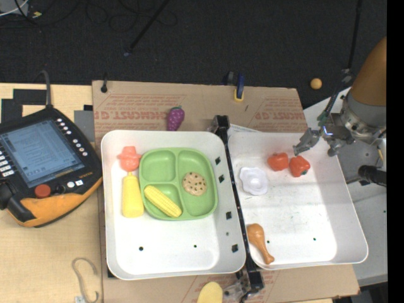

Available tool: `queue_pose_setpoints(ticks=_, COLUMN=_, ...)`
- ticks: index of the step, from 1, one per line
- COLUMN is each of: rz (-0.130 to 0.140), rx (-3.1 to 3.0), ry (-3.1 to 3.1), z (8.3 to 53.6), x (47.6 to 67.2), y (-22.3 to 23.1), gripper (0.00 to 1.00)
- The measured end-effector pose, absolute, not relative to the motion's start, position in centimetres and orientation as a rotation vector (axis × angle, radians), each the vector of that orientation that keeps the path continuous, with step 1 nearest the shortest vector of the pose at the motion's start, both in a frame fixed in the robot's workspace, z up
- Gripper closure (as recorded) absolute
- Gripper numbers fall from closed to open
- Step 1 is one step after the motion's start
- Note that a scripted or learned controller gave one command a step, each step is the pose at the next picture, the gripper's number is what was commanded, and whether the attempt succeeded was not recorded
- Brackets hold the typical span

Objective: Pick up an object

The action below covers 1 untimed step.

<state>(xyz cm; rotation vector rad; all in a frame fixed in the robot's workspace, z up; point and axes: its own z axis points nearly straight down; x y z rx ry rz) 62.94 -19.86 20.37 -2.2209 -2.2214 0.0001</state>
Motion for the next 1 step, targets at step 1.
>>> queue_pose_setpoints(ticks=1, rz=0.005, rx=-2.215, ry=-2.220, z=13.97, x=63.06, y=-19.74, gripper=0.00)
